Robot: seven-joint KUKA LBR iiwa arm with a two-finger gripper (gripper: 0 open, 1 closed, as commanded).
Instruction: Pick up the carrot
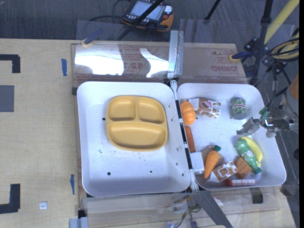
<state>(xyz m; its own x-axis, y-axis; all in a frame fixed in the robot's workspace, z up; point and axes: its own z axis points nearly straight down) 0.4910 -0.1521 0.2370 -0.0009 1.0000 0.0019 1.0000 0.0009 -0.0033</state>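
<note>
The carrot [211, 161] is orange with a green top and lies tilted near the front of the right bin [223, 91], its tip pointing to the front left. The gripper [259, 124] hangs over the right side of that bin, above the banana [255, 147] and green bottle [249, 156]. It is well to the right of the carrot and behind it, and nothing of the carrot is at the gripper.
The right bin also holds a small orange fruit [188, 112], a red-orange stick [190, 138], a snack pack [208, 107], a green can [239, 107] and a brown box [233, 168] beside the carrot. A yellow divided plate [137, 122] sits in the left bin [90, 141].
</note>
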